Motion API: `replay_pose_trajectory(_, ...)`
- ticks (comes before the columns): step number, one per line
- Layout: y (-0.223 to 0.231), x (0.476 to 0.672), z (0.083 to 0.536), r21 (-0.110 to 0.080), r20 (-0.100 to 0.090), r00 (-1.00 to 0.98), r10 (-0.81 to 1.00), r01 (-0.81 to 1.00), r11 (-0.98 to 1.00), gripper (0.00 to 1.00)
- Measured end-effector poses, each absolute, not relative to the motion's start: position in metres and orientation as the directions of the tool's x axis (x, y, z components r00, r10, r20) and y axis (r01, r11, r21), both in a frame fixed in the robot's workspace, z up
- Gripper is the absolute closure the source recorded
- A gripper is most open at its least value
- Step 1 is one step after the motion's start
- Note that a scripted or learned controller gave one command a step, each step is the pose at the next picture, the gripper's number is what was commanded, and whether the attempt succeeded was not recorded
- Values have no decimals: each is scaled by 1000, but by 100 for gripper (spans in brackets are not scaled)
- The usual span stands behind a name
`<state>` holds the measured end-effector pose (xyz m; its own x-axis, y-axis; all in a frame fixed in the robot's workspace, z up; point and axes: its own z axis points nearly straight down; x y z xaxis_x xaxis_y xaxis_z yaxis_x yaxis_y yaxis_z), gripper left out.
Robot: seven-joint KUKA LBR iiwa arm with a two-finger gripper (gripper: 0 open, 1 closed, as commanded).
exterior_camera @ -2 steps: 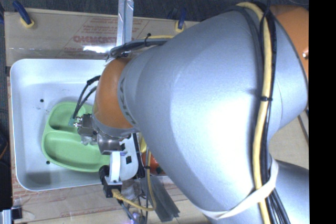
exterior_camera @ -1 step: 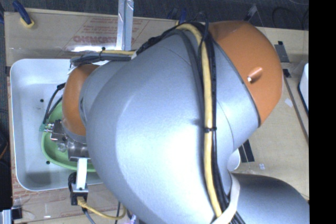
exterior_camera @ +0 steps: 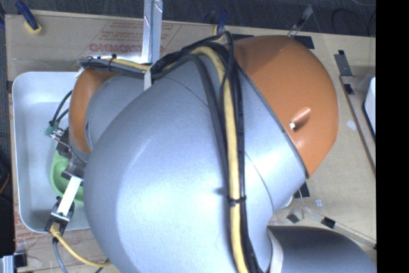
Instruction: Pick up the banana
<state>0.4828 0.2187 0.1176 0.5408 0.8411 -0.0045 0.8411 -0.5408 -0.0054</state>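
My grey arm point(exterior_camera: 192, 163) with its orange band point(exterior_camera: 294, 105) covers most of the camera view and reaches over the left white bin point(exterior_camera: 25, 137). The wrist end point(exterior_camera: 64, 137) hangs low in that bin, with cables and a connector beside it. A bit of a green object point(exterior_camera: 61, 176) shows under the wrist. The arm hides whatever else lies in the bin, so I cannot pick out the banana. The gripper's fingertips are covered by the wrist and arm.
A metal upright post point(exterior_camera: 153, 29) stands behind the bins on the cardboard-coloured bench point(exterior_camera: 115, 38). Blue clamps point(exterior_camera: 29, 16) sit at the bench's back edge. A yellow cable point(exterior_camera: 77, 256) trails past the bin's front edge.
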Motion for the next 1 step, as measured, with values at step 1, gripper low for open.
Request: replay_pose_trajectory(1, 220, 569, 91, -6, -3, 560, 829, 829, -560, 100)
